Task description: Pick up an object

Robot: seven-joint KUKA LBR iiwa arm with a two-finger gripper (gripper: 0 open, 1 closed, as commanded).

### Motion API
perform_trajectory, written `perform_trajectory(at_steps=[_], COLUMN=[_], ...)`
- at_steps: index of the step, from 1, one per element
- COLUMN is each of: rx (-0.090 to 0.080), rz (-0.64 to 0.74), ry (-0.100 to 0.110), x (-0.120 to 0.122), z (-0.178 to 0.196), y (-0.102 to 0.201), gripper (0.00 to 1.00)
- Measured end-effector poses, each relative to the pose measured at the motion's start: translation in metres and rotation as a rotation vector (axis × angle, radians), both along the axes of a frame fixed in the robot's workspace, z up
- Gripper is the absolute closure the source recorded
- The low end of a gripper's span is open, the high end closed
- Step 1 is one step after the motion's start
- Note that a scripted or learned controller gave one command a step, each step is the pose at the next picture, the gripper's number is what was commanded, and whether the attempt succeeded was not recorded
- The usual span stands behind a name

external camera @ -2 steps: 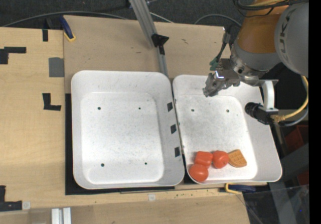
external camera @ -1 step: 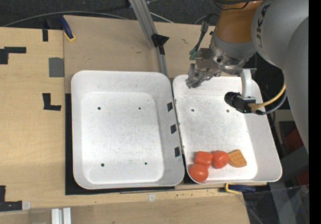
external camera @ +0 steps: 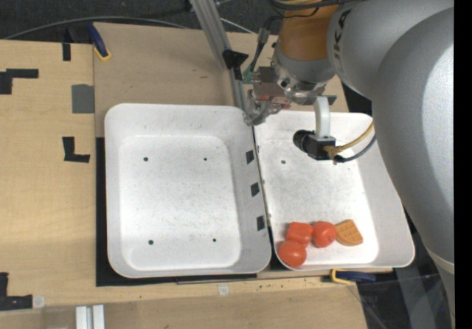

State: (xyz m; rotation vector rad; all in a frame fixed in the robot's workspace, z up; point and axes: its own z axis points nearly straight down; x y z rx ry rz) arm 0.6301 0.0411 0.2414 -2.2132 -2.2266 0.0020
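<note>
Three red rounded pieces (external camera: 302, 240) lie bunched at the front of the right bin (external camera: 346, 187). An orange-tan piece (external camera: 349, 233) rests just to their right. My gripper (external camera: 259, 106) hangs at the far left corner of the right bin, over the ridge where the two bins meet. It is well away from the pieces at the front. A black fitting with a cable (external camera: 313, 144) on the arm hangs above the bin's back half. The orange band and grey arm cover the bin's far right side.
The left bin (external camera: 118, 172) lies beside the right one, with black clips along the shared ridge (external camera: 254, 187). A slanted metal rail (external camera: 210, 21) rises behind the gripper. Black tape marks (external camera: 72, 149) and a blue clamp (external camera: 97, 40) sit on the wooden bench.
</note>
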Motion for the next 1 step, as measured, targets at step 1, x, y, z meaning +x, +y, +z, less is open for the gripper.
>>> perform_trajectory(at_steps=[1], rx=[0.001], rz=[0.001], ry=[-0.003], x=[0.0218], z=[-0.0003], y=[0.0533], gripper=[1.0])
